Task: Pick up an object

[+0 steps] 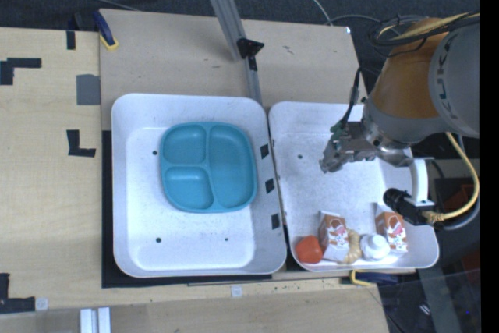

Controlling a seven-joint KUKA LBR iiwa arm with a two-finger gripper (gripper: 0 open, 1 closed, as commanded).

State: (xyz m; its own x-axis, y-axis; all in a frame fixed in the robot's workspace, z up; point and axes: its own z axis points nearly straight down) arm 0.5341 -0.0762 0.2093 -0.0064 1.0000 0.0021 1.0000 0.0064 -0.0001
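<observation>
Here, dark two-finger tool point(334, 156) over bare floor of right shallow white plastic bin point(312, 129), finger opening unclear, small red-and-white cartons point(334, 234) clustered near its front edge, apart from tool

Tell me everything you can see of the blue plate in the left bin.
The blue plate is a turquoise, rounded-square tray that looks like smooth plastic. Raised ridges split it into three compartments: two on its left side and one longer on its right. All three look bare. It lies flat, right way up, turned slightly askew, on the floor of the left bin, toward the bin's far side. Nothing touches it except the bin floor; the tool is over the right bin.
</observation>
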